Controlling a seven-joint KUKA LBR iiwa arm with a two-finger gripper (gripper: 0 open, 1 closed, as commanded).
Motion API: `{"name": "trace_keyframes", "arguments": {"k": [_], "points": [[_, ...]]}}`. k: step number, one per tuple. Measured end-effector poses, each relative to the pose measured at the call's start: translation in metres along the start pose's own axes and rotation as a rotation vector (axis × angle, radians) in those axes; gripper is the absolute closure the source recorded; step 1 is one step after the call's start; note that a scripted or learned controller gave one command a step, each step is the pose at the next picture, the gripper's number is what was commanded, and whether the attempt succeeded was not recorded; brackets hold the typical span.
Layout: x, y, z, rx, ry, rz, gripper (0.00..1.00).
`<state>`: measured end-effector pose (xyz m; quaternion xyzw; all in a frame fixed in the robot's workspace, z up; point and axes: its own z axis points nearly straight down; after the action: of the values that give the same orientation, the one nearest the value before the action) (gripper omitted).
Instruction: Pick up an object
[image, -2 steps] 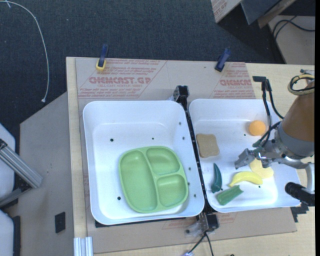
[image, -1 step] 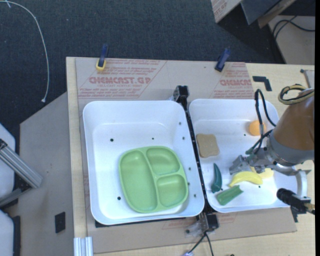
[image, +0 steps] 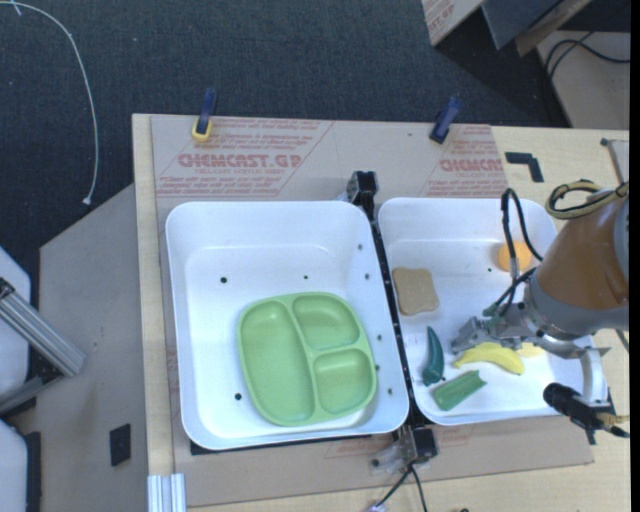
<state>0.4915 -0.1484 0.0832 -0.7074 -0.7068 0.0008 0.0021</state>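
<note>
One grey metal gripper (image: 478, 331) hangs low in the white bin on the right (image: 440, 206), near the middle of that bin. We cannot tell if it is wide or narrow, because it is small and partly lost under the grey and orange arm (image: 585, 268). We see nothing held in it.

Just below the gripper lies a little yellow toy banana (image: 490, 356). It looks very close to the gripper, maybe touching, but we cannot be sure. We think the banana is the thing to pick up.

A bit further out, by the bin's left wall, lies a dark green toy pepper (image: 432, 357). Near the bin's front edge, the one lowest in the view, rests a light green block (image: 459, 389), just beside the banana. Up along the left wall sits a tan slice of toy bread (image: 415, 290). Close to the far right corner we see a small orange thing (image: 511, 257), half hidden by the arm.

Further still, the white bin on the left (image: 180, 232) holds a pale green plate with three parts (image: 305, 357).

What could go wrong? The banana is curved and smooth, so it may slip out or roll away if the gripper closes off its middle. The green block is so near that a push could knock it, or both could get grabbed. The gripper could also close above the banana and come up with nothing.
</note>
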Motion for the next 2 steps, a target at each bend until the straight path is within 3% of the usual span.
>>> {"name": "trace_keyframes", "arguments": {"k": [1,2], "points": [[0.0,0.001,-0.012,-0.006,-0.002,0.0,1.0],[-0.005,-0.003,-0.072,-0.008,-0.004,-0.001,1.0]]}}
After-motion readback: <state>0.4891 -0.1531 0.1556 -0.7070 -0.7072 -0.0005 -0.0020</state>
